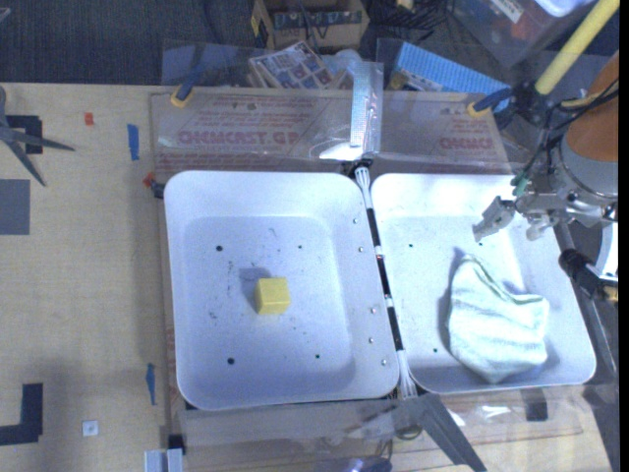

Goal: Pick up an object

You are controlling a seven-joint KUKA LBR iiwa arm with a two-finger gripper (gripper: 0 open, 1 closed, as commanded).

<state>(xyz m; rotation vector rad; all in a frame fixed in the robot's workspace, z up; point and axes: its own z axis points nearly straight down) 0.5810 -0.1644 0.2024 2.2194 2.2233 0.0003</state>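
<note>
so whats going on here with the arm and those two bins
A robot arm reaches in from the right, its gripper poised over the upper part of the right bin. It holds nothing. A crumpled white cloth lies in that bin, below the gripper. A small yellow block sits alone near the middle of the left bin. The job is to pick up an object, and nothing has been lifted yet.

Two white bins side by side: left bin [197, 214], right bin [423, 205]. Clear plastic sheets [265, 131] behind; blue tape strip [133, 143] on bench [69, 293].
</note>
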